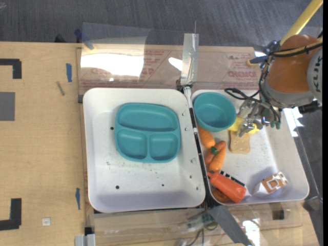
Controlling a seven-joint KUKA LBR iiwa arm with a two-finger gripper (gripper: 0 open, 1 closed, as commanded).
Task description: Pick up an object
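Now tool (249,123) low in right bin (287,152), over yellow piece (237,125) and toast (239,144) beside bowl (214,110) — finger state: cannot tell. Risk — crowding; tool may clip bowl rim or nudge toast away.

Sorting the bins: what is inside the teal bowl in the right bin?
The teal bowl shows only its own teal inner surface; nothing visible lies in it. Its near inner wall is covered by the rim, so that part cannot be checked.
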